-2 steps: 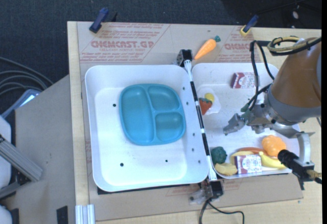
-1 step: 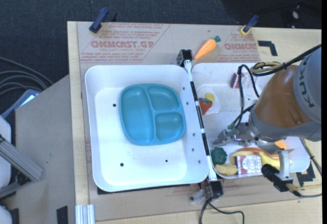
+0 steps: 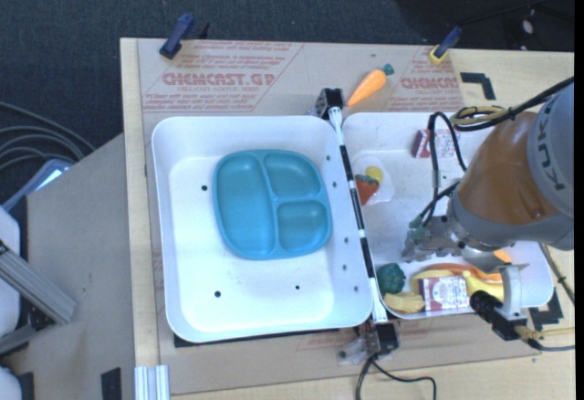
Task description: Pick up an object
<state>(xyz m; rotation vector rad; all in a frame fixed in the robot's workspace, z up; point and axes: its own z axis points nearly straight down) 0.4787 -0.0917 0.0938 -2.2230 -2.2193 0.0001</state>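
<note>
The bench carries two shallow white bins side by side. The left bin holds a light blue divided plate, lying flat near its centre with three compartments facing up.

The right bin holds several small items. A small red and yellow piece lies near the bin's left wall, in the middle of the frame. A dark green lump sits at the lower left corner of this bin, touching a yellow banana-shaped item just below it. A red and white packet lies beside these along the bin's lower edge. A dark reddish item lies near the upper part of the bin.

An orange carrot-shaped toy rests outside the bins, on the board at upper centre.

The arm enters from the right of the frame. The gripper hangs low over the right bin, just above the packet and near the green lump. Whether it is parted or closed cannot be told; nothing is visibly clamped.
</note>
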